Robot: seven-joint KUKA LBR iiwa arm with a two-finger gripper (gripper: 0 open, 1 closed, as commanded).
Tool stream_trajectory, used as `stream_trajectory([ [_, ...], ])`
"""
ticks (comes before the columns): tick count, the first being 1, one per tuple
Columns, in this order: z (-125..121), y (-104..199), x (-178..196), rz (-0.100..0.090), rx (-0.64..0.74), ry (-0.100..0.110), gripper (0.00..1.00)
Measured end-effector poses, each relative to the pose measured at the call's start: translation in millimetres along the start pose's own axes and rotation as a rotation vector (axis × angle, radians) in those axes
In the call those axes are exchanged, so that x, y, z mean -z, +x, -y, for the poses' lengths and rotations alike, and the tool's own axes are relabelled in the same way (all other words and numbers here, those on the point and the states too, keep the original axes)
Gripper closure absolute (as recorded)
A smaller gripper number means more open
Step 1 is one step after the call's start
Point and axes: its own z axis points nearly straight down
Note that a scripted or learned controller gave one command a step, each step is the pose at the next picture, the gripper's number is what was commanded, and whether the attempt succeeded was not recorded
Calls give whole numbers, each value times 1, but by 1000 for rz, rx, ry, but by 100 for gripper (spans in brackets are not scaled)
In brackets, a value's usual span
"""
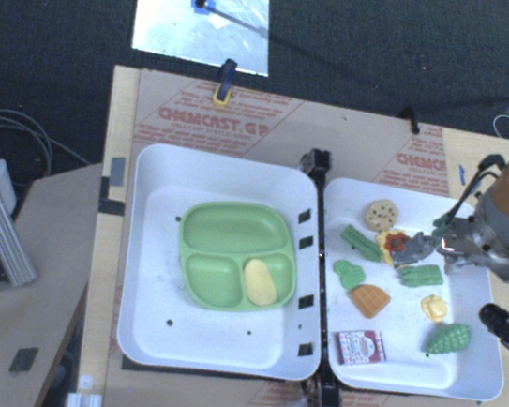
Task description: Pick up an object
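Left bin (pixel 151 230): green tray (pixel 233 253) holding yellow piece (pixel 261 281). Right bin (pixel 475 378): toy foods, cookie (pixel 381 213). Jaws (pixel 411 253) state: cannot tell.

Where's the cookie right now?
The cookie lies at the far end of the right bin, just beyond the red-and-yellow toy and the gripper.

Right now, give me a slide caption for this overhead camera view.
KUKA arm's gripper low in right bin among toy foods; green tray with yellow piece in left bin.
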Motion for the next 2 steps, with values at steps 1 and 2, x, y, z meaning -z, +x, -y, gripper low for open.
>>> stream_trajectory([
  [1,0,0,0,0,0,0,0],
  [2,0,0,0,0,0,0,0],
])
